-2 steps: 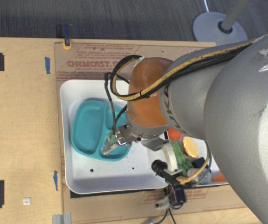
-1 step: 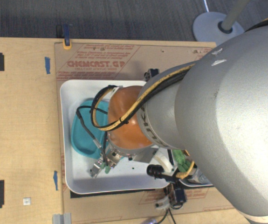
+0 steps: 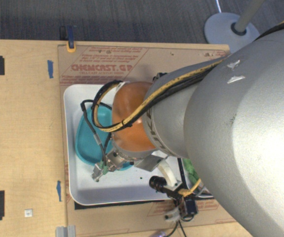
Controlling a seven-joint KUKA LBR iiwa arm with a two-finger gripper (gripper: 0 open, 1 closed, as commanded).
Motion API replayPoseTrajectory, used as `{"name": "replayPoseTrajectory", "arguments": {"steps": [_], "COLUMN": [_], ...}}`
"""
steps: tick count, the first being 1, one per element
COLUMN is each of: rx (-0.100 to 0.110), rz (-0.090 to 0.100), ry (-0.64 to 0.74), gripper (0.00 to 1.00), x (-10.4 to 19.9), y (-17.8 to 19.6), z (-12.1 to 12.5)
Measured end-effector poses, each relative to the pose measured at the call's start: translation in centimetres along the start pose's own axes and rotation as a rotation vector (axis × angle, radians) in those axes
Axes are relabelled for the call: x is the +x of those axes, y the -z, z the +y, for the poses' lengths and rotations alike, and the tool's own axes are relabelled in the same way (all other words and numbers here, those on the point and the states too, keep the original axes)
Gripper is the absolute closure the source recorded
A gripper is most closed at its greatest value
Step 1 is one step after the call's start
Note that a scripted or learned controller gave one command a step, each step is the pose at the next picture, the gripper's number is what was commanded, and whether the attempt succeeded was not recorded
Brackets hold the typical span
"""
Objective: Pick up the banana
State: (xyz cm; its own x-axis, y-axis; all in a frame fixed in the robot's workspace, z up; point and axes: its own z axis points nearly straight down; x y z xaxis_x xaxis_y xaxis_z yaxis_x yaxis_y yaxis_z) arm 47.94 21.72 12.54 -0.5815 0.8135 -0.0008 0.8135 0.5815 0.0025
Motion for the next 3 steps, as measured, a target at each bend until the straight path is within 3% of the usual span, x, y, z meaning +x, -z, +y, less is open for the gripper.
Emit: {"name": "replayPoseTrajectory", "arguments": {"steps": [1, 3], "rx": [-0.001, -0.010], "rz": [0.000, -0.004], "ry": [0.000, 0.001], "gripper": [1.00, 1.00], "x": [0.0, -0.1], "y": [0.9, 2.8], "z": [0.0, 0.2]}}
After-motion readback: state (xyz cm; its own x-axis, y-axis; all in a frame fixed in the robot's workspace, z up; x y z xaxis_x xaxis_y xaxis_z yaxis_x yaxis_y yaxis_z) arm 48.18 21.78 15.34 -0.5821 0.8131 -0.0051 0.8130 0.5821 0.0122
